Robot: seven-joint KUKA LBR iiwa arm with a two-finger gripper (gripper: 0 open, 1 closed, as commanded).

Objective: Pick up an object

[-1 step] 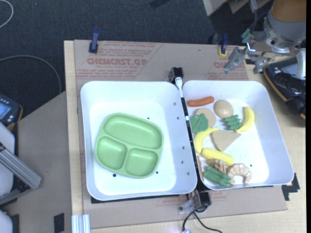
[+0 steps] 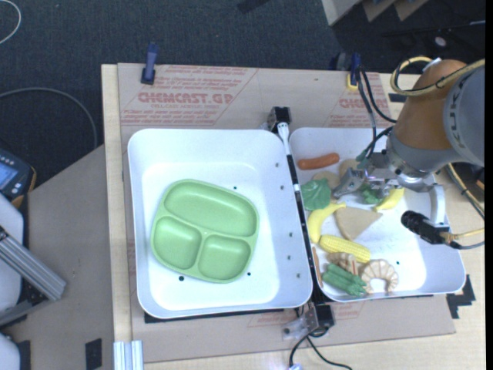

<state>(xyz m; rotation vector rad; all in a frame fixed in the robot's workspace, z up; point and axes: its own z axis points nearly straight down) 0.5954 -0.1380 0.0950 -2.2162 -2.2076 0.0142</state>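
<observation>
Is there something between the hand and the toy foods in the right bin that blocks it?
Nothing visible blocks it. The hand is already low in the right bin, among the toy foods: the green piece and banana lie beside it, the sausage behind, the corn nearer the front.
</observation>
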